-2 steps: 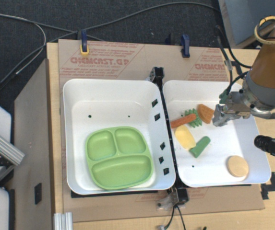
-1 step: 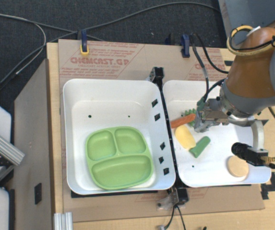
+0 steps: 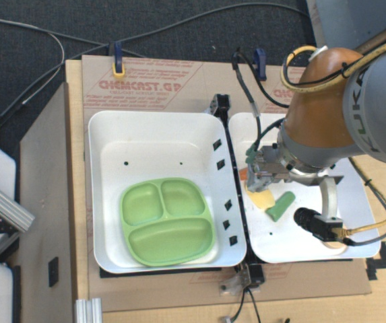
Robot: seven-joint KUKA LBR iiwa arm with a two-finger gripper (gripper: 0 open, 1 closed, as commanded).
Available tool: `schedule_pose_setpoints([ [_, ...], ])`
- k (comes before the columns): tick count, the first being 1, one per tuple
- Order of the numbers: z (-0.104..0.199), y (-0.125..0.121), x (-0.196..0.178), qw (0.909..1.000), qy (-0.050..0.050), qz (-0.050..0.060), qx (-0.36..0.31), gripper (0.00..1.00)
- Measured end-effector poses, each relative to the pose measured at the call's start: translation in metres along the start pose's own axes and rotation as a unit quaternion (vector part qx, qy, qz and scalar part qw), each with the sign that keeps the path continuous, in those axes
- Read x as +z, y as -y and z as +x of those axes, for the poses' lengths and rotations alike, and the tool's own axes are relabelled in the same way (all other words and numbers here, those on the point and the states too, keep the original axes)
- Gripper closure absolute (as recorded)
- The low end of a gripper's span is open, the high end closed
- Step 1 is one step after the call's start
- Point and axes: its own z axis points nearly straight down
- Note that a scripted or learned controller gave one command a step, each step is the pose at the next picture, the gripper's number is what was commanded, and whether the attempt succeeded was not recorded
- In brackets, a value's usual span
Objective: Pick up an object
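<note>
My gripper reaches down into the left part of the right bin, under the orange-banded wrist. Just below it lie a yellow block and a green cylinder-shaped piece, side by side on the bin floor. A small orange-red object peeks out at the bin's left wall beside the gripper. The arm hides the fingertips and whatever lies beneath them.
The left bin holds a light green divided plate in its front half. A black divider strip runs between the bins. A black cable fitting hangs over the right bin's front. Clamps and cables sit along the cardboard's far edge.
</note>
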Motion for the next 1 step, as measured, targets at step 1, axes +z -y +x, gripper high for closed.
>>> schedule_pose_setpoints([
  [1,0.0596,0.0078,0.0109,1.0,0.0,0.0,0.0,1.0],
])
